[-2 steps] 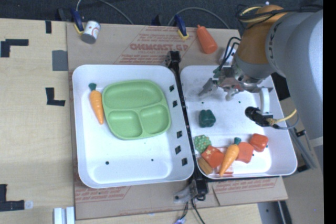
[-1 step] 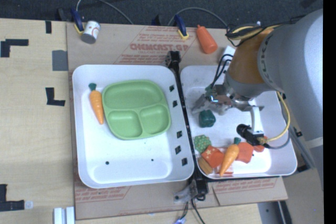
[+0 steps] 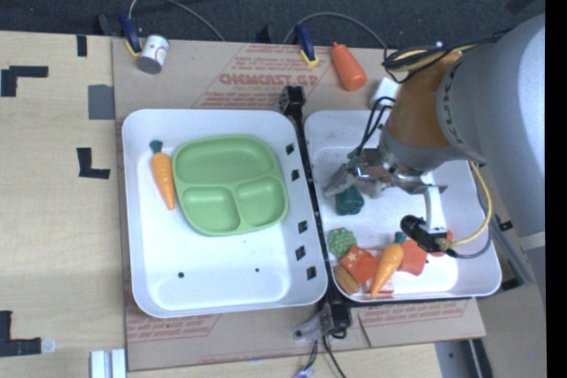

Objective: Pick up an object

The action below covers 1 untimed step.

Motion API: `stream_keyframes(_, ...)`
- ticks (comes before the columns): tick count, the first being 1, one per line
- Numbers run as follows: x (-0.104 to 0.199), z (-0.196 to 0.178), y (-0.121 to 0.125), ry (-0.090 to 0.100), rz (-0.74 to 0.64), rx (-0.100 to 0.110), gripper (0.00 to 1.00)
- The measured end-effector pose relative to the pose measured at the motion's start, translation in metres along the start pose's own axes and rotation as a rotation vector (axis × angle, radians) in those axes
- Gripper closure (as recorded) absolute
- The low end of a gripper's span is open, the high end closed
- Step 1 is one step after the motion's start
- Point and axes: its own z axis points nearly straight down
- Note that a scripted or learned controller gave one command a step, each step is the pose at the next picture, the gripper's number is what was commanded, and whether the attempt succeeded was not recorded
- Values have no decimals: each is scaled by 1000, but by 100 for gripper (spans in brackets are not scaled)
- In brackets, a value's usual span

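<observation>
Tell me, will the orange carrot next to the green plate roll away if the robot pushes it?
Probably a bit. The carrot looks round and tapered, so it would likely roll in a curve, not straight. It lies close beside the green plate in the left bin, so the plate may stop it soon. It looks like a stiff, light toy, likely smooth and slippery to pinch.

The bench is seen from one fixed camera set above it, looking down at a slant. Both white bins are taken in whole, side by side, at middling range; the arm is seen entering from the right.
</observation>
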Motion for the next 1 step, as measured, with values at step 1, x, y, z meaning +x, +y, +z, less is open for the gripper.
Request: stream_keyframes(1,-1,-10,0,-2,1,0,100)
